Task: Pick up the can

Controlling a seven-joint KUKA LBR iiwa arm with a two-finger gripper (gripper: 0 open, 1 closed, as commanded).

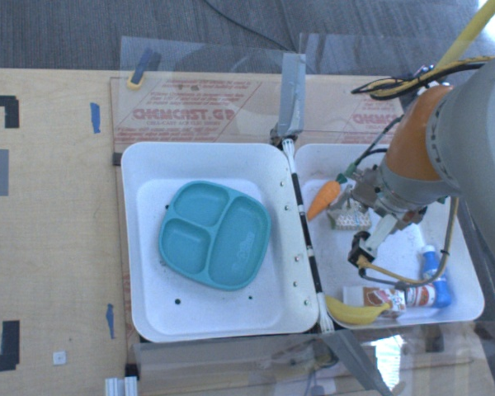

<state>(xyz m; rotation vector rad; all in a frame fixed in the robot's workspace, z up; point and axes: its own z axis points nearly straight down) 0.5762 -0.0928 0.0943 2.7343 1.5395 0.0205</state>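
Note:
The can (400, 296) lies on its side near the front edge of the right bin (470, 304), with a red, white and brown label and a blue end toward the right. My gripper (347, 215) hangs over the left middle of that bin, just right of the carrot (322, 199) and well behind the can. The arm covers the bin's back right part. I see nothing of the can in the gripper.
A yellow banana (352, 310) lies at the right bin's front left corner, touching the can's left end. A small blue and white bottle (430, 262) sits just behind the can. The left bin (140, 221) holds a teal divided plate (214, 234).

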